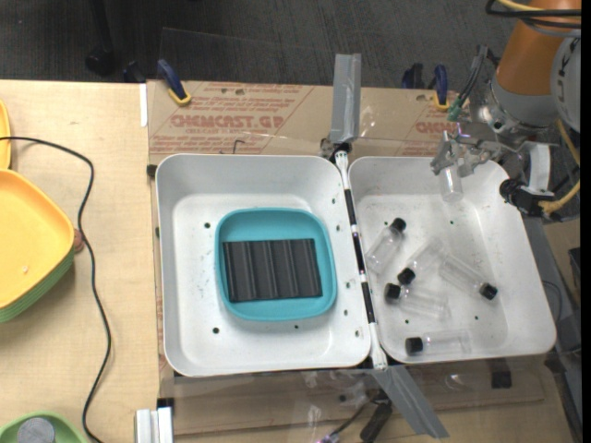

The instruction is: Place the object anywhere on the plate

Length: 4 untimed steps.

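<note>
Over the far edge of the right bin [522, 247] hangs the end effector [450, 169], reaching in from the right on the grey arm with its orange band [540, 21]. A clear vial [450, 182] seems to sit upright between its fingers, which look closed on it, though the glass is faint against the white bin and the grip is hard to make out for sure. The vial is off the bin floor, above the bin's far left part.

More clear vials with black caps lie scattered on the floor of the right bin: one [388, 235] near the bin's left wall, a pair [404, 281] at the middle, one [466, 278] to the right, and one [434, 344] by the near edge.

In the left bin [180, 247] sits a teal plate [274, 264] with a dark ribbed centre, roughly at the bin's middle. Both bins rest on the counter [74, 367], with yellow dishes [28, 243] at its left edge.
</note>
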Each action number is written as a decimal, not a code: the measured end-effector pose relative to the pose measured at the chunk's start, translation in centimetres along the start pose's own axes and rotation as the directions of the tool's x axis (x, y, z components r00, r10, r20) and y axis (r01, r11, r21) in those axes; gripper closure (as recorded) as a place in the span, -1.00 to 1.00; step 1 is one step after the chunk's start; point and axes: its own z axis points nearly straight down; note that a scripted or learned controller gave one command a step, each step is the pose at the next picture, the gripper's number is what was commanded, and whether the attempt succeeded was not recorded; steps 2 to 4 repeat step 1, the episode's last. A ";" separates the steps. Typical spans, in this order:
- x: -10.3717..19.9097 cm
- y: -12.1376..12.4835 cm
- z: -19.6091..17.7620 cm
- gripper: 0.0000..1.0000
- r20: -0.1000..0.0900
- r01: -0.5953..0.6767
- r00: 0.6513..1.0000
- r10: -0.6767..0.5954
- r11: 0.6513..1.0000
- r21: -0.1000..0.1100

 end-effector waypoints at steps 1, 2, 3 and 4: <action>0.0 0.0 0.0 -1.00 0.000 0.000 1.000 0.000 1.000 0.000; 0.0 0.0 0.0 -1.00 0.000 0.000 1.000 0.000 1.000 0.000; 0.0 0.0 0.0 -1.00 0.000 0.000 1.000 0.000 1.000 0.000; 0.0 0.0 0.0 -1.00 0.000 0.000 1.000 0.000 1.000 0.000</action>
